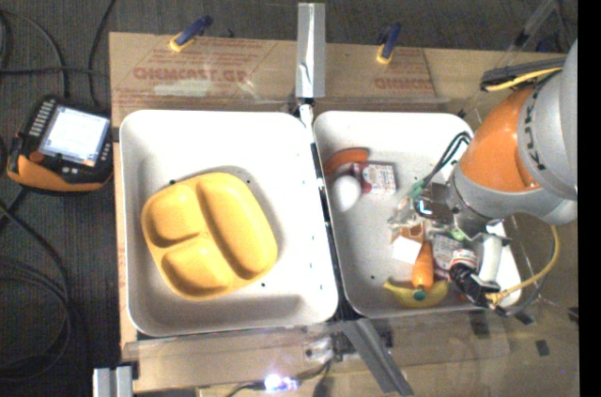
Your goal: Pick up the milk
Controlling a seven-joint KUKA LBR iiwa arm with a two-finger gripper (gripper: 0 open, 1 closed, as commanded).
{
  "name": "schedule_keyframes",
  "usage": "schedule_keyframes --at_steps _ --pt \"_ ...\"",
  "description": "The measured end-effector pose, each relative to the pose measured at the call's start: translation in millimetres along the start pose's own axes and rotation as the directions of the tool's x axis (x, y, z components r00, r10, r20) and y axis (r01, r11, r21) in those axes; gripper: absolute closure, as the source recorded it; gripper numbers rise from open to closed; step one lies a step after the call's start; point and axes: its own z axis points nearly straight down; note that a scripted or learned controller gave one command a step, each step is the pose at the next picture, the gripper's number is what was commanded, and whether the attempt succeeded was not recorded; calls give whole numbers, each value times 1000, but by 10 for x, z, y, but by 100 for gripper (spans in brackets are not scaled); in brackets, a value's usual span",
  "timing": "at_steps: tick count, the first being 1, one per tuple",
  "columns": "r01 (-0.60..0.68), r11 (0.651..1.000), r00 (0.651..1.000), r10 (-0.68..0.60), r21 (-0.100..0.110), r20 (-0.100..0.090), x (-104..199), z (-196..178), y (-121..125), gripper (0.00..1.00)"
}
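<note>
The milk (380, 176) is a small carton with a reddish label, lying in the upper left part of the right bin (376, 125). My gripper (410, 217) hangs over the middle of that bin, below and to the right of the carton and apart from it. The grey arm with its orange band (498, 160) reaches in from the right and hides the bin's right side.
A white egg (347, 192) and a red-orange item (346, 159) lie just left of the milk. A carrot (423, 266) and a banana (416, 294) sit near the front wall. The left bin (141, 132) holds a yellow divided plate (209, 233).
</note>
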Motion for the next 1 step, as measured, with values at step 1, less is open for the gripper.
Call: schedule_keyframes --at_steps 1 --pt "-121 992 993 120 28 20 848 -1528 231 100"
